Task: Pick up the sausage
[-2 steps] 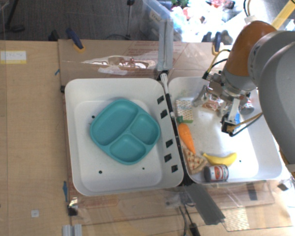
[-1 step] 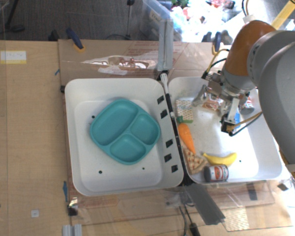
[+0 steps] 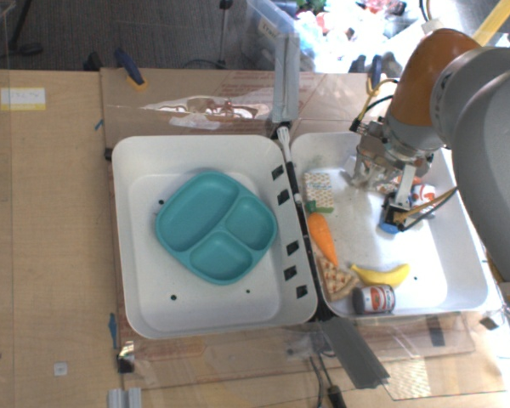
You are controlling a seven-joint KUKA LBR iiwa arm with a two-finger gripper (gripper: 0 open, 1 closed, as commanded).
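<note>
Over the right bin, the arm bends down, its gripper low near the back wall; its state cannot be told. Sausage unidentifiable. Carrot, banana and can lie there; the left bin holds a teal plate.

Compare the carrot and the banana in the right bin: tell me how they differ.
Colour: the carrot is orange, the banana yellow.
Shape: the carrot is straight and tapers to a point; the banana curves.
Pose: the carrot runs lengthwise along the bin's left wall, while the banana lies crosswise nearer the front.
Both lie flat in the right bin, apart from each other.
</note>
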